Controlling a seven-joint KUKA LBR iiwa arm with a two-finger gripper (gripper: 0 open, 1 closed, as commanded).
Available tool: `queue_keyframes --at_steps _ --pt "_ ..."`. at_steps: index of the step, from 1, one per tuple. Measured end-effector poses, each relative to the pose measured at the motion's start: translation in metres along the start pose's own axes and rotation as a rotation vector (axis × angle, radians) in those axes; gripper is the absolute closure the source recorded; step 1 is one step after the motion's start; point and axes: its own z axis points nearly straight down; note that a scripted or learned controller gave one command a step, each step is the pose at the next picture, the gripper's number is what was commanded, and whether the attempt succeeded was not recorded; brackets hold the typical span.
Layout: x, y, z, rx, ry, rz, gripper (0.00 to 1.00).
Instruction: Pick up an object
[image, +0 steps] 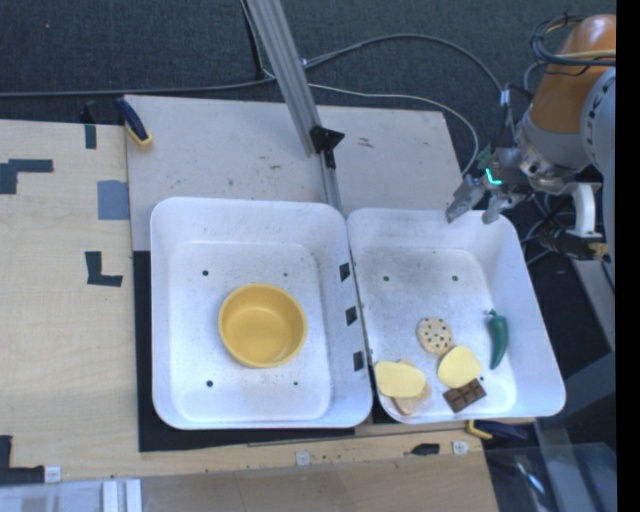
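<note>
My gripper (476, 208) hangs above the far right corner of the right bin (400, 228), fingers apart and nothing between them. Well below it, near that bin's front, lie a round cookie (434, 334), a green chili pepper (496, 339), two yellow pieces (400, 379) (459, 366), a tan piece (408, 405) and a brown chocolate block (464, 396). A yellow bowl (262, 324) sits upright in the middle of the left bin (170, 300).
A slanted metal pole (300, 90) runs from the top down to the divide between the bins. Cables (420, 60) trail over the bench behind the right bin. A yellow-and-blue clamp (134, 122) lies at the bench's far left corner.
</note>
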Motion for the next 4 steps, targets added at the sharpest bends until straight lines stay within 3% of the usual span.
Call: queue_keyframes --at_steps 1,2,3,4 --pt "0.0 0.0 0.0 0.0 0.0 0.0 0.0" --pt "-0.002 0.008 0.057 0.005 0.001 0.0 0.0" --pt "-0.001 -0.003 0.11 0.005 0.001 0.0 0.0" --pt "0.0 -0.003 0.127 0.001 0.0 0.0 0.0"
